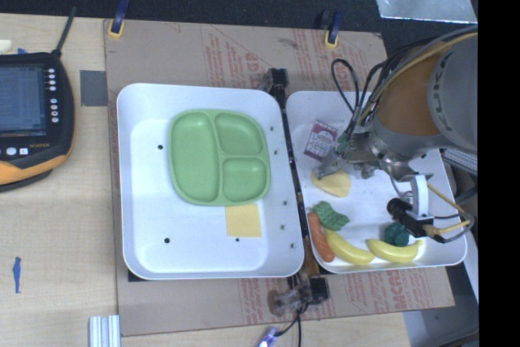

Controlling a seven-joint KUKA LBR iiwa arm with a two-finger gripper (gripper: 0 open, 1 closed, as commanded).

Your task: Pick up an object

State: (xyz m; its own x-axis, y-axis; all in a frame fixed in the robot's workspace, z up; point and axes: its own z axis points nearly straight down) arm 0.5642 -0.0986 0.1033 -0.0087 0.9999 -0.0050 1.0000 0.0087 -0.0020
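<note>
Over the right bin: claw (331, 166) hangs low in the far left part of the right bin (370, 203), at the end of the grey arm (431, 110) with its orange band.
Claw state: from this slant it cannot be told whether it is released or clenched; nothing is seen held in it.
Nearest object: pale yellow wedge (335, 185), lying on the bin floor just beside the claw on its near side; contact cannot be judged.
Next outward: pink printed packet (320, 140), lying flat just beyond the claw toward the far rim.
Near rim of right bin: green ruffled toy (330, 215), orange carrot (319, 240), first banana (349, 249), second banana (396, 252), and dark teal lump (397, 234) touching the second banana.
Left bin: left bin (146, 199) holds a pale green divided plate (218, 156) with three compartments and a flat yellow square (243, 220) just beside it, all well apart from the claw.
Progress: judged to be the reach-down step. No object is lifted; each rests on a bin floor. A firm grasp, most likely of the wedge, and the lift are left.
Materials and shapes: bins are smooth glossy white, shallow, round-cornered. The foods look like moulded plastic, rounded and matte. The packet is thin, and the wedge is low and soft-edged, so probably hard to pinch.
</note>
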